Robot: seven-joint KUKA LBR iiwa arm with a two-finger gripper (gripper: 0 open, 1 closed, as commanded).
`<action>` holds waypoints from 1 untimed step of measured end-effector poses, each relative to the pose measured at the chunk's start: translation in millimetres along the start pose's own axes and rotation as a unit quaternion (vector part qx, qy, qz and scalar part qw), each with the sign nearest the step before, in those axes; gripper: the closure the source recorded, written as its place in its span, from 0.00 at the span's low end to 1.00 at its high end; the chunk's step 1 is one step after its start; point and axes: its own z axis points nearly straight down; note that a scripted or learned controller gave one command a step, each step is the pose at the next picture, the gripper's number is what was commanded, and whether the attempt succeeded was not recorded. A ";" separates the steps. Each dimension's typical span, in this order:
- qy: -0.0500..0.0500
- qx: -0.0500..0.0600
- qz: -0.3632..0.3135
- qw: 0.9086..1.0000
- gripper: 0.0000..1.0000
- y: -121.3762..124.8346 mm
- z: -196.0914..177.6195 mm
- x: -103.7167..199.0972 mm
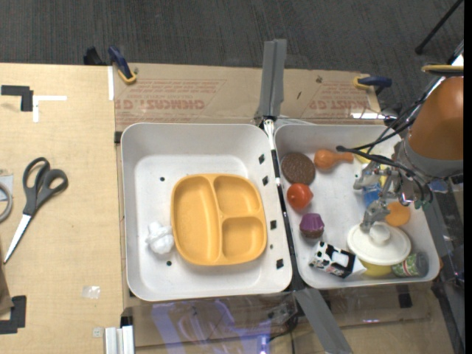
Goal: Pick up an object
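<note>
The tool (376, 214) hangs low in the right bin (335, 140), its tip just above the knob of a white lid (379, 243) that sits on a yellow cup (376, 269); whether its fingers are open or closed cannot be told from this angle, and nothing is seen held between them. The lid looks like the likeliest target, being right under the tool. It is a round, smooth white disc with a small raised knob at the centre, resting near the front right of the bin, beside a green can (413, 265) and a black-and-white cow toy (331, 259). To do the grasp well, the tool should centre over the knob, come straight down and close on it, since the flat rim offers little to pinch. Crowding is the main risk: an orange ball (399, 214) lies just behind the tool, and a slanted descent could knock the cup over. A purple toy (311, 226), a tomato (299, 195) and a brown disc (299, 167) lie further left, well apart.
</note>
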 end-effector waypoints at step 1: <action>-0.002 0.001 -0.002 1.000 1.00 0.5 -11.3 -1.7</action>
